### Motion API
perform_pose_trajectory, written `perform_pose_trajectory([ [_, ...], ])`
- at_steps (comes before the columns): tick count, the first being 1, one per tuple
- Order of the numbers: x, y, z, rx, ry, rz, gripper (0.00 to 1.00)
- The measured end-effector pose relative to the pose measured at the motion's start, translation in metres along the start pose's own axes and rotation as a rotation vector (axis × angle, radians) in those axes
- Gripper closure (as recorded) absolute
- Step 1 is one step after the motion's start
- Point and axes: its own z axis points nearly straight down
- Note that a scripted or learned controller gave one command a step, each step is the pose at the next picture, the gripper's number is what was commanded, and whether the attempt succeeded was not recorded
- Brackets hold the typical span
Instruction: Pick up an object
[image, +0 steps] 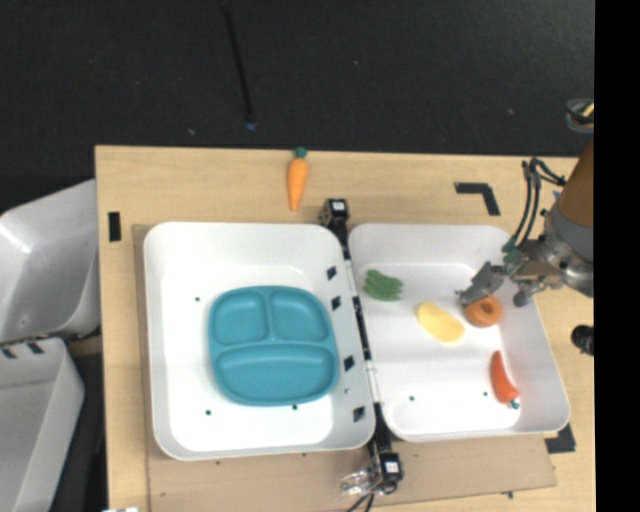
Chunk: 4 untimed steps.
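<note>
My gripper (497, 292) hangs over the right part of the right bin (420, 418), open, with one dark finger (474, 290) at the left and the other at the right. An orange ring-shaped toy (486, 314) lies just below the fingertips, on the bin floor, not held. A yellow lemon-like piece (440, 322) rests to its left. Farther left there is a green leafy piece (382, 286). A red chili-like piece (503, 378) lies near the bin's right front corner.
The left bin (165, 400) holds a teal divided plate (272, 343). A toy carrot (297, 180) lies on the wooden bench behind the bins. Small black clips sit along the seam between the bins. The arm's wrist and cables fill the right edge.
</note>
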Motion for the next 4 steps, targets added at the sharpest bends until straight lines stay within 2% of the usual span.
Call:
perform_pose_trajectory([
  [1, 0.0, 0.003, -0.007, -0.013, -0.003, -0.004, 0.0],
  [2, 0.001, -0.005, 0.039, -0.009, -0.002, -0.002, 0.0],
  [3, 0.004, -0.008, 0.102, -0.008, -0.002, -0.002, 0.0],
  [4, 0.003, -0.008, 0.124, -0.011, -0.003, 0.001, 0.0],
])
